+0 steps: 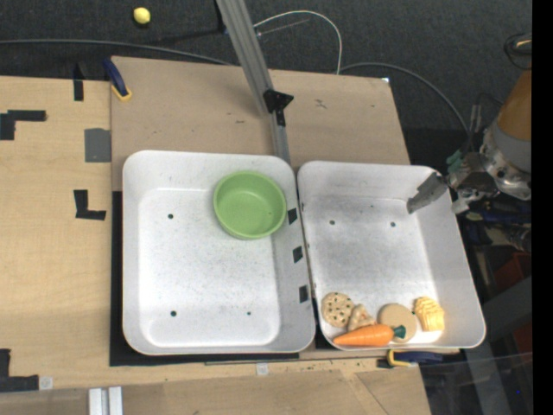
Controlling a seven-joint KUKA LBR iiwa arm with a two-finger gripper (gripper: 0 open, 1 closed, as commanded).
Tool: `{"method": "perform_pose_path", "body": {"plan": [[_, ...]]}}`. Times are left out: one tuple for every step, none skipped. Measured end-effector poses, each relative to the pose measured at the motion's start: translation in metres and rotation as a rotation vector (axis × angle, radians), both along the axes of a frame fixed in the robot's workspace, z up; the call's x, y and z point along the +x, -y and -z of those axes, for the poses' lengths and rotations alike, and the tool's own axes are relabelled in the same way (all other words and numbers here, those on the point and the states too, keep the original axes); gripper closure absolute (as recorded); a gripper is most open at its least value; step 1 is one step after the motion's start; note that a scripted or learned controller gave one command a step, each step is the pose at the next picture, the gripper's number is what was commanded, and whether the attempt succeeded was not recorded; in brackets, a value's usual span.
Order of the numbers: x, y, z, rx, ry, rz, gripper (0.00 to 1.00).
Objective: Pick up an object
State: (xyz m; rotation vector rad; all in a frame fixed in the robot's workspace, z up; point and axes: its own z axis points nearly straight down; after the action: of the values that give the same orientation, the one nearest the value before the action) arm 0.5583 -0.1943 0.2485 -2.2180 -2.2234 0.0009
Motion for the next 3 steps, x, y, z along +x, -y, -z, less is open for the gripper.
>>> {"method": "perform_pose_path", "body": {"plan": [[0.0,0.0,0.0,0.0,0.0,0.0,0.0],[0.008,-0.003,0.06,0.0,-0.006,0.0,0.0],[0.0,0.002,0.12,0.001,-0.007,0.002,0.0]]}}
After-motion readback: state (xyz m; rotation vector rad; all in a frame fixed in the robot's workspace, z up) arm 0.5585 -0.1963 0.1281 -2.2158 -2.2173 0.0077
